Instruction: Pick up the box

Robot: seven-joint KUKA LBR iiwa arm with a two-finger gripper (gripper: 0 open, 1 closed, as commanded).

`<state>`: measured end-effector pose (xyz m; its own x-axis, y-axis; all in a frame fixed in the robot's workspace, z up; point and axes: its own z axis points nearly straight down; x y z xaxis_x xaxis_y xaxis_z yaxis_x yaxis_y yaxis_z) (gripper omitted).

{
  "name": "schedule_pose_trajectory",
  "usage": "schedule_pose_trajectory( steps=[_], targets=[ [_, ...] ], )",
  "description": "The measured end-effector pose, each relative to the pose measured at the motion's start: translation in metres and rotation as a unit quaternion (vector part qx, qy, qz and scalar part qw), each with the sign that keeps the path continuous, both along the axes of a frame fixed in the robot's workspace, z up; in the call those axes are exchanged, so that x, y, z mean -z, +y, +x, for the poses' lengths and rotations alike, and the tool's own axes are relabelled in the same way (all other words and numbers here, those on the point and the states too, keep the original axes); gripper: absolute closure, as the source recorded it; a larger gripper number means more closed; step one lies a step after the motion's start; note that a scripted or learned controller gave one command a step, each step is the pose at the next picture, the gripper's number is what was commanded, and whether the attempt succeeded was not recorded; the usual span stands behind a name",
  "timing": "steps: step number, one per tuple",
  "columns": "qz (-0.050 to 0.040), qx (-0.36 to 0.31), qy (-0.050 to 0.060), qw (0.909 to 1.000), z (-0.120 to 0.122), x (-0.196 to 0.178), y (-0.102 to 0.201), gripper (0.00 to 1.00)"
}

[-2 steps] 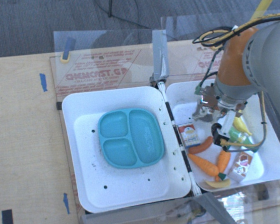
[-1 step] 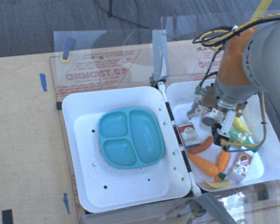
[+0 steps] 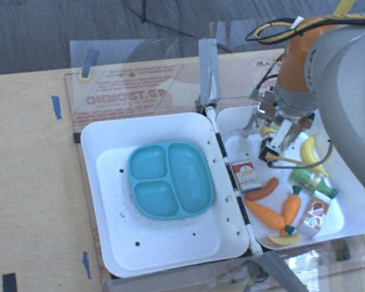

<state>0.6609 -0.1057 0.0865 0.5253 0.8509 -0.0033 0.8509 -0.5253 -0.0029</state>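
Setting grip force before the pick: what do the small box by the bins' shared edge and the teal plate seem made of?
The small box looks like printed card, matte, judging by its flat faces and red-and-white print; thin plastic is possible. The teal plate looks like moulded plastic, smooth with a slight sheen: one even colour, rounded compartment ridges.

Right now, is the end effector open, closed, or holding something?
End effector: cannot be told from this view; it is over the right bin.

Fixed overhead — slanting onto bench [image 3: 30, 192]
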Motion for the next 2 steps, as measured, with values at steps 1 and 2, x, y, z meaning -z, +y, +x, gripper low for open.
schedule_pose_trajectory(
  steps=[1, 2],
  targets=[
    [0.0000, 0.073, -0.002, 0.9973, 0.004, -0.210, -0.002, 0.00],
    [0.0016, -0.056, 0.001, 0.9984, -0.052, -0.118, 0.107, 0.00]
  ],
)
